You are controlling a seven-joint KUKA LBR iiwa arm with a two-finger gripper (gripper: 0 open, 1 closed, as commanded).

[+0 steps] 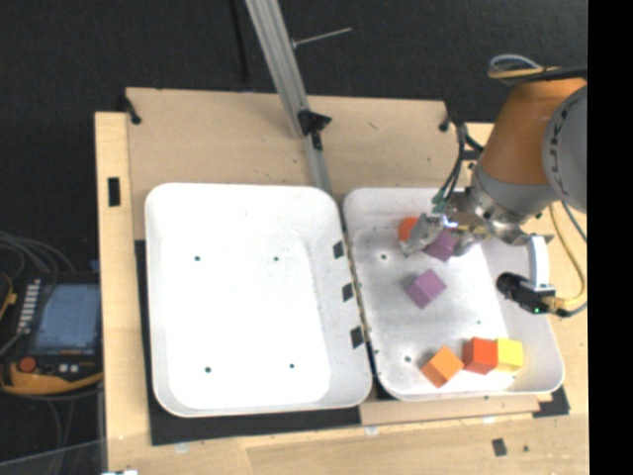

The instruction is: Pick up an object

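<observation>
We log the end effector [437,234] low over the upper part of the right bin [386,364], reaching in from the right. We cannot tell how far it is open. A purple block [441,246] sits directly under it, seemingly touching, and an orange-red piece [407,229] lies just beside it on the left; we cannot confirm either is gripped.

Count in the right bin: two purple blocks, the second purple block [427,288] lying free near the middle; an orange block [444,365], a red block [481,354] and a yellow block [509,353] in a row along the near edge, the red and yellow touching. The left bin [163,265] shares the worktop [198,137]. We read no labels or writing.
</observation>
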